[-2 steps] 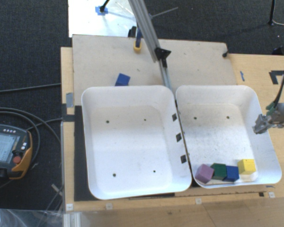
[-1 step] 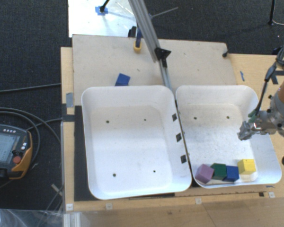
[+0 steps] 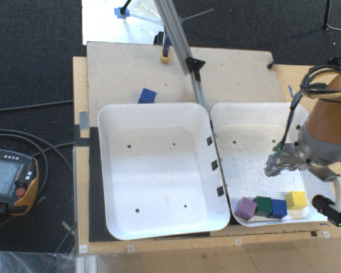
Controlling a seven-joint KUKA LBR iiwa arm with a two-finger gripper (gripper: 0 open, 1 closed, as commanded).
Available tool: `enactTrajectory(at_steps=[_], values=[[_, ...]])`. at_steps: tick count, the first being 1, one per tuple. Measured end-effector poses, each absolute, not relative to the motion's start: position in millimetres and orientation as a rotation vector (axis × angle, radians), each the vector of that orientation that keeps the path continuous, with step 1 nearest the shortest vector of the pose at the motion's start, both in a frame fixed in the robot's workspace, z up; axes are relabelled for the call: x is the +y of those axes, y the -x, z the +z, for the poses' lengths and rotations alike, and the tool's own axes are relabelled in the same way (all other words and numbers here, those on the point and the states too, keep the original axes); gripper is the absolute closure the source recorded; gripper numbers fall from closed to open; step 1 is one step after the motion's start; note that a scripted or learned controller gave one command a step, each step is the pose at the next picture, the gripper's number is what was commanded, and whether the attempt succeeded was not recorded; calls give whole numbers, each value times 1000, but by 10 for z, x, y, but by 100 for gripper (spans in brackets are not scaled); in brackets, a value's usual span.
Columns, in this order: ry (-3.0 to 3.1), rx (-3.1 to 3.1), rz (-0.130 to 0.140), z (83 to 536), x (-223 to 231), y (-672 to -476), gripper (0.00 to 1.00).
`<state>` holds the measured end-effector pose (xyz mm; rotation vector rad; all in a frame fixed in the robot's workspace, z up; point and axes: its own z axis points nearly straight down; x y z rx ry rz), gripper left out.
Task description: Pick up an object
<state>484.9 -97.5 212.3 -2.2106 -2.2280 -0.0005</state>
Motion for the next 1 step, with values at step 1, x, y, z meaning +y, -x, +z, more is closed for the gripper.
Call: enactTrajectory(at_steps=[1], values=[[2210,-2230,-2,1973,-609,-4851,100]])
